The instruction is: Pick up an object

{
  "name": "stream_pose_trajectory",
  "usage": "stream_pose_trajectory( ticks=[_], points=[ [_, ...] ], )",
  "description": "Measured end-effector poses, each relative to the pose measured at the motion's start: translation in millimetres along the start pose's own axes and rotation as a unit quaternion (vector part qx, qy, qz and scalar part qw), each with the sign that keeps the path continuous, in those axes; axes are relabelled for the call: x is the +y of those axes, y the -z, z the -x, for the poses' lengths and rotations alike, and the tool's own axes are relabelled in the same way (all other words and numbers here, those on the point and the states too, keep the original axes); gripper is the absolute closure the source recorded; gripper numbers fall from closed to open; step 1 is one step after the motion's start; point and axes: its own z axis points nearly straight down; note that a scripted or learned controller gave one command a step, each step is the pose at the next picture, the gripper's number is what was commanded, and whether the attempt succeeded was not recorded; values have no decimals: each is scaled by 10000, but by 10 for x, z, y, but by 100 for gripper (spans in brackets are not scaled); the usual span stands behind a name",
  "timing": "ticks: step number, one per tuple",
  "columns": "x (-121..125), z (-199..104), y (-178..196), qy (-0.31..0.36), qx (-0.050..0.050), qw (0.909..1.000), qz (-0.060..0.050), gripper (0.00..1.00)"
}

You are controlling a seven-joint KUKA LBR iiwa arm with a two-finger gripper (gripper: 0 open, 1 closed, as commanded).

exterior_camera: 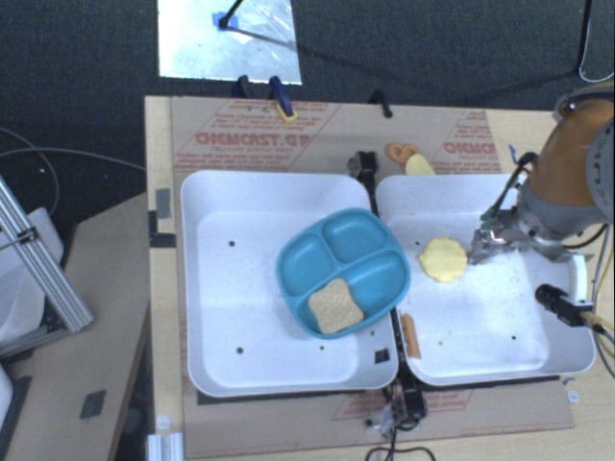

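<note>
A pale yellow round object [443, 259] lies in the right bin [480, 353], towards its left side. My gripper [480, 245] hangs low just to the right of it, close to its edge; the fingers are too small and dark to read. A blue divided plate [370, 243] rests in the left bin [231, 296], overlapping the ridge between the bins, with a slice of toast [334, 306] in its near compartment.
A thin orange stick [410, 336] lies at the right bin's left edge. Behind the bins, on the cardboard, sit a yellow piece [419, 165] and an orange piece [400, 151]. The arm's orange band [577, 152] looms over the right bin's far right corner.
</note>
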Motion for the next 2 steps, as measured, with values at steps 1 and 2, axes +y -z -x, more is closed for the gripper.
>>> stream_pose_trajectory(
  ticks=[1, 2],
  points=[
    [-151, -588, -256, 39, -23, 10000, 86, 0],
    [-830, -2172, 765, 102, 30, 9999, 77, 0]
  ],
)
